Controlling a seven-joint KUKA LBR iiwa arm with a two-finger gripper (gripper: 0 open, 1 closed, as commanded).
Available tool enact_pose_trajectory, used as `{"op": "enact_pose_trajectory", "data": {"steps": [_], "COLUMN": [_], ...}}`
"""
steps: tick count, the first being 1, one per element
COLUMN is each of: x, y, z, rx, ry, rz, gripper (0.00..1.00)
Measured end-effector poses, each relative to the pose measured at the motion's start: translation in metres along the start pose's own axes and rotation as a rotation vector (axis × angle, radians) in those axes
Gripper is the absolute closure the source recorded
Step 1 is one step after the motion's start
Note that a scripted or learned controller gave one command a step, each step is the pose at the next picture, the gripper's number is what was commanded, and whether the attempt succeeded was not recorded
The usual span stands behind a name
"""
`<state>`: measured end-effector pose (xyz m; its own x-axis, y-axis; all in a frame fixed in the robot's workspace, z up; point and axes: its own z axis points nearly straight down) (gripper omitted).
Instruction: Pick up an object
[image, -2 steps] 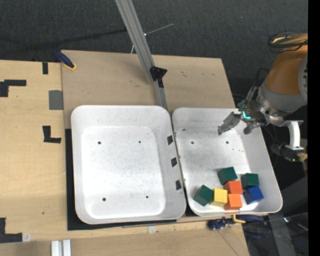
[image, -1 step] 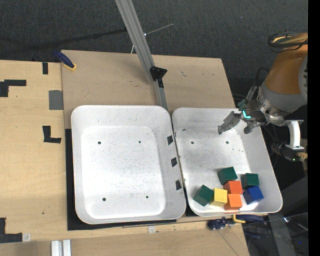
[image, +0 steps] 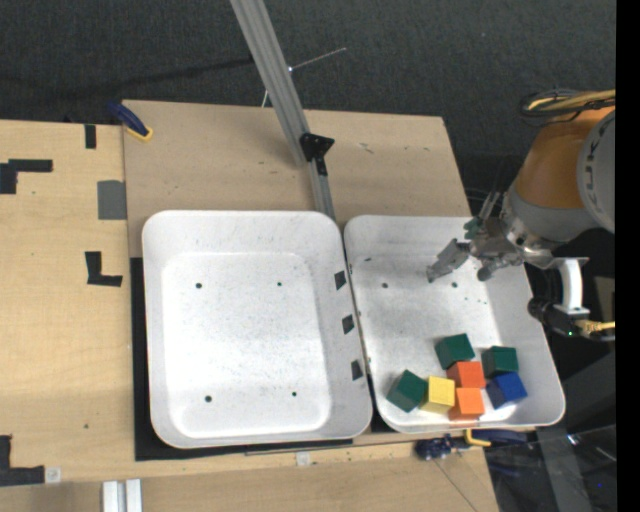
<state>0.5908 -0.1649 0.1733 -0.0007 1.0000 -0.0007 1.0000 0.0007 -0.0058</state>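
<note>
Coloured blocks (image: 462, 377) lie toward the near edge from the gripper (image: 462, 262).
Fingers look spread, though blurred; nothing between them.

Both bins (image: 245, 225) look like smooth white plastic with a soft sheen, speckled with small dark scuffs. The worktop (image: 60, 330) is pale wood, plywood by the look of it, matt and a bit marked. The blocks (image: 462, 378) read as matt with solid colour, could be painted wood or foam, can't tell. The slanted pole (image: 275, 70) looks like brushed metal. The arm's orange band (image: 555, 170) is glossy, and the end effector (image: 466, 258) is dull grey metal.
</note>
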Motion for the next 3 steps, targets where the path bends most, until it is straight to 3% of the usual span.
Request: {"op": "enact_pose_trajectory", "data": {"steps": [1,2,3], "x": [-0.007,-0.007,-0.006], "y": [0.005,0.004,0.004], "z": [0.058,0.083,0.072], "rx": [0.001,-0.001,-0.003], "ry": [0.0,0.0,0.001], "rz": [0.0,-0.001,-0.002], "gripper": [0.0,0.0,1.0]}}
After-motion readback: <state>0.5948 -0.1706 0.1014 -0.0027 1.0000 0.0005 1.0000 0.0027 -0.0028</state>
